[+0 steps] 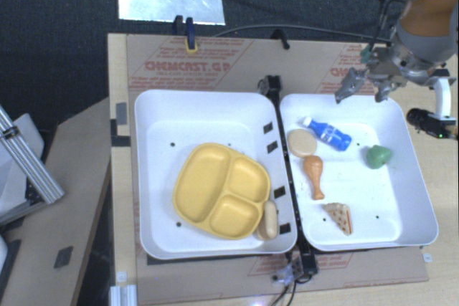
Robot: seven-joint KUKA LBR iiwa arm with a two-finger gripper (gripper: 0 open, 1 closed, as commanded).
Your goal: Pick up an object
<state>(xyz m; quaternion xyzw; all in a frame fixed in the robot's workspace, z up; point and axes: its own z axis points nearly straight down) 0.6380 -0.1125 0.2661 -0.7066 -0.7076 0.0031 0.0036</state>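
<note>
My gripper (364,88) hangs open above the far edge of the right bin (401,226), with nothing between its fingers. Below it in that bin lie a blue bottle (328,134), a round beige disc (302,143), a chicken drumstick (314,176), a green lump (378,155) near the right wall and a sandwich wedge (339,216) toward the front. The bottle is the nearest of them, a little below and left of the fingertips.
The left bin (154,154) holds a yellow divided tray (219,190) with a beige bread roll (269,219) at its front right corner. A black divider strip (283,161) runs between the bins. Cables cross the cardboard behind them.
</note>
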